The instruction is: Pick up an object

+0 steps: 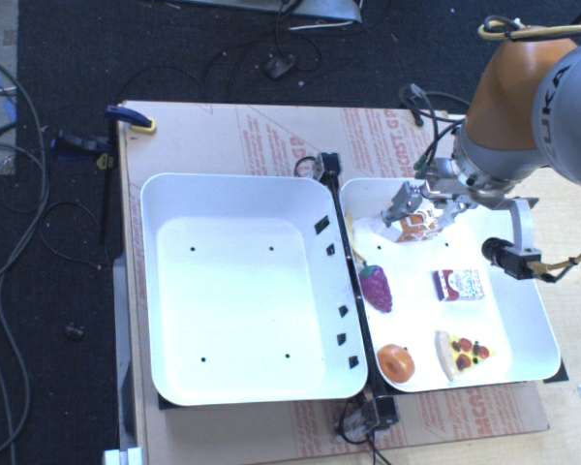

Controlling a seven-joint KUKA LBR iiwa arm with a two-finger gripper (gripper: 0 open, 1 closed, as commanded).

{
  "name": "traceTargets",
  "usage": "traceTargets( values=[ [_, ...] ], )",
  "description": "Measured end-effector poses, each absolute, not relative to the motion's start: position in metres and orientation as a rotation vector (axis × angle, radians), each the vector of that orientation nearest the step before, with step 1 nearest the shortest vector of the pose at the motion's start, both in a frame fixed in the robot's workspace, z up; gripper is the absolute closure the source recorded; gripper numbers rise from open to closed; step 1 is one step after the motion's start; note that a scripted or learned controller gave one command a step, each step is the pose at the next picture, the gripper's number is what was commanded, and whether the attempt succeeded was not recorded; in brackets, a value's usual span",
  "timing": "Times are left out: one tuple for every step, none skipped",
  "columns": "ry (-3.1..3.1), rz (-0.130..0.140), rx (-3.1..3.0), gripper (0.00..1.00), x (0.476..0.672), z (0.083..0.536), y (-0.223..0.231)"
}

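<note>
My gripper [410, 207] hangs over the back left part of the right bin [523, 332]. Directly under and beside it lies a small orange and white object [421, 226], partly covered by the gripper. I cannot make out whether the two touch. Further forward in the same bin are a purple eggplant [376, 287], a red and white carton [459, 285], an orange fruit [396, 361] and a pale slice with red toppings [462, 354].
The left bin [242, 289] stands beside the right one, with a black divider strip [344, 260] between them. The arm's orange band [513, 90] and grey wrist rise over the right bin's back right corner. Cables lie on the dark floor behind the bench.
</note>
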State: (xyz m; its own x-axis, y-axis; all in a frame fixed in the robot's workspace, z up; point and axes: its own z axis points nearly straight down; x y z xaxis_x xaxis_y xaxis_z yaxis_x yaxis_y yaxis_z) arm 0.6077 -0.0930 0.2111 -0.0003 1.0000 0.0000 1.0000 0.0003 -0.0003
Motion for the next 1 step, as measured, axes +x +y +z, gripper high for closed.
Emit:
traceTargets(
  values=[
    [-2.216, 0.005, -2.225, 0.00, 0.6470, 0.1717, -0.1660]
  ],
)
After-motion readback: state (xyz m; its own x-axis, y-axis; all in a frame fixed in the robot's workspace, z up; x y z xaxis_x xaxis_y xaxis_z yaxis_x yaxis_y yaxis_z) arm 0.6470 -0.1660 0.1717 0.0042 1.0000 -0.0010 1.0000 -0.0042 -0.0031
